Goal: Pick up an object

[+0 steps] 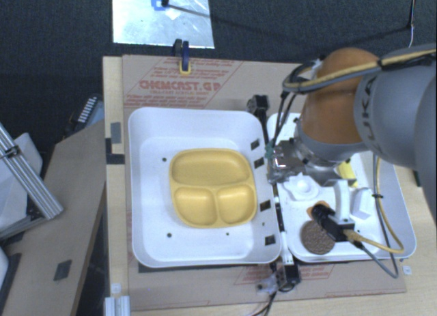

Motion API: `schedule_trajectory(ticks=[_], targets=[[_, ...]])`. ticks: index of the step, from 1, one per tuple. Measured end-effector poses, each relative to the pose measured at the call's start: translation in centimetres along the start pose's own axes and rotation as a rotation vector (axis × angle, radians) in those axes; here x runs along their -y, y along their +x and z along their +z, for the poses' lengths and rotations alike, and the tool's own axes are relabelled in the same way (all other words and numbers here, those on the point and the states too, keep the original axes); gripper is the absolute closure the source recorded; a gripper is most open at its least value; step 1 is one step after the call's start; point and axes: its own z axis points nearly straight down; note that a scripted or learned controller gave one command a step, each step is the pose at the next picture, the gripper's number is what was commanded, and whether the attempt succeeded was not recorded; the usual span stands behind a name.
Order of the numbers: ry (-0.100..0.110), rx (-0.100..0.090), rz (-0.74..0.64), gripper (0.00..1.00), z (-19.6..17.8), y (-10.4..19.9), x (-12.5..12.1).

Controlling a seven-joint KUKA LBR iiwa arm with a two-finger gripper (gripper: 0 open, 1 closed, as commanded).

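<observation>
The arm reaches in from the right, and its orange-banded wrist [339, 96] hangs over the right bin [407, 234]. The gripper [280, 161] points down at that bin's left side, mostly hidden under the wrist. Just below it lies a small white lumpy object [300, 188]. A white bottle-like piece [342, 200], a bit of orange [318, 208], a yellow piece [349, 171] and a brown round disc [317, 238] lie in the same bin. I see nothing held by the gripper.
The left bin [147, 137] holds a yellow three-compartment plate [210, 187] in its middle. A black and yellow cable [372, 245] loops over the right bin's front. Clips [259, 105] sit along the divider between the bins.
</observation>
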Motion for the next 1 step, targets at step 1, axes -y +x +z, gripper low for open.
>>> schedule_trajectory(ticks=[1], targets=[[-0.002,-0.001,-0.001,1.0,0.05,5.95,0.3]])
